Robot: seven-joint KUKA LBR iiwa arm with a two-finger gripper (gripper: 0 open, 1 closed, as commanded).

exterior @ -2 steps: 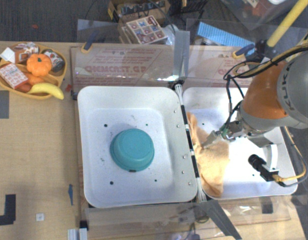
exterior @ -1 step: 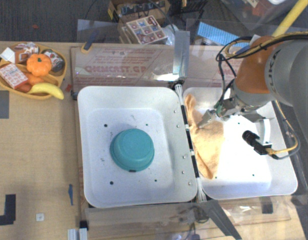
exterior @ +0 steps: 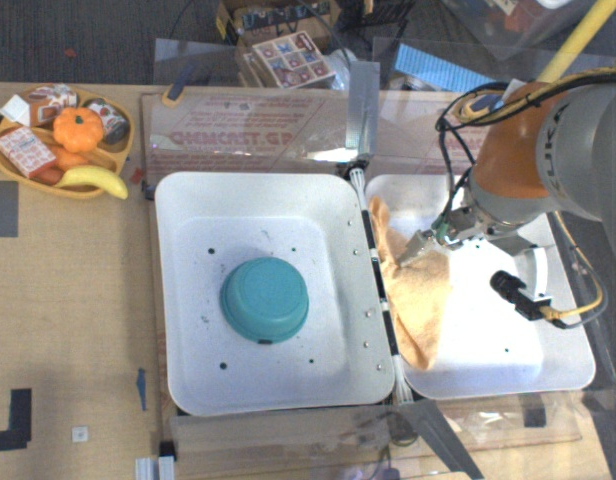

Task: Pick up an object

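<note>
I see my jaws (exterior: 420, 246) touching the orange cloth (exterior: 416, 298) along the right bin's (exterior: 508, 363) left wall, spread unclear, so I'd press straight into a fold before pinching.

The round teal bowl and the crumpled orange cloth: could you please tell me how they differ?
The round teal bowl is rigid and sits upside down near the middle of the left white bin; the crumpled orange cloth is limp and lies bunched along the left wall of the right white bin. The gripper is over the cloth, far from the bowl. Each is the only loose item in its bin.
</note>
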